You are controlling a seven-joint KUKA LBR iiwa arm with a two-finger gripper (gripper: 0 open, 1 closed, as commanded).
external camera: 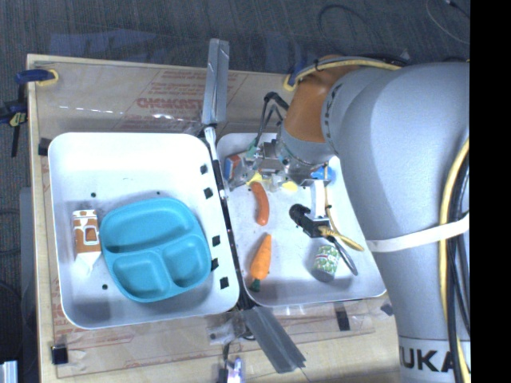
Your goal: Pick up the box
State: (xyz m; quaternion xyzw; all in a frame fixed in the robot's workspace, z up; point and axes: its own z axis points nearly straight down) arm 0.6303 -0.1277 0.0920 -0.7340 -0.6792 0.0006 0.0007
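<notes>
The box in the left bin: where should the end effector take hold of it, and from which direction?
Judging from its pose, grip the box across its two long sides, coming straight down. It lies flat near the left bin wall, long axis running up the image. The blue tray sits close on its right, so finger room there looks tight.

One fixed camera above the bench
It looks down at a slant on both white bins (64,214), at middling range, and the arm (399,174) enters from the right
</notes>
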